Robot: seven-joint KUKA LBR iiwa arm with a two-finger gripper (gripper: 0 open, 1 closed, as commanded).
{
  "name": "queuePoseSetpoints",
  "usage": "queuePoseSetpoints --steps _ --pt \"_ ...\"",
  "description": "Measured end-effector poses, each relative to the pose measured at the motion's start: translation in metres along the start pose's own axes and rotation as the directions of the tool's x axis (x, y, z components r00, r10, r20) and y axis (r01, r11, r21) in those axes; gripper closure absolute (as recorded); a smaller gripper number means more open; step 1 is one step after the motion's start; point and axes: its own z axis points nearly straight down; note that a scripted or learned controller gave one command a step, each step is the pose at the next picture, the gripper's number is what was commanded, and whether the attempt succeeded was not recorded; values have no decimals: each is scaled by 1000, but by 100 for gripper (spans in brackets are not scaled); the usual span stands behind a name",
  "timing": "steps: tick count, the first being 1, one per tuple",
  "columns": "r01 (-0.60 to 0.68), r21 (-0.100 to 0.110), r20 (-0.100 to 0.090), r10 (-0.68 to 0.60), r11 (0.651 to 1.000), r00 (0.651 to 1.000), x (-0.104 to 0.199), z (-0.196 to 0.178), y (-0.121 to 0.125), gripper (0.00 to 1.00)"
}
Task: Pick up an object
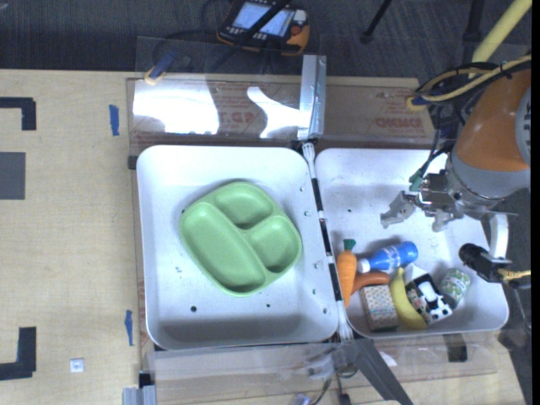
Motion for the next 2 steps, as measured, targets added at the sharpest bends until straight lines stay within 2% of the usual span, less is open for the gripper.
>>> queuePoseSetpoints --steps 1,2 --pt "276 -7 2 -276 961 961 27 78 -51 0" --pt "275 -13 4 -275 961 962 27 67 -49 100"
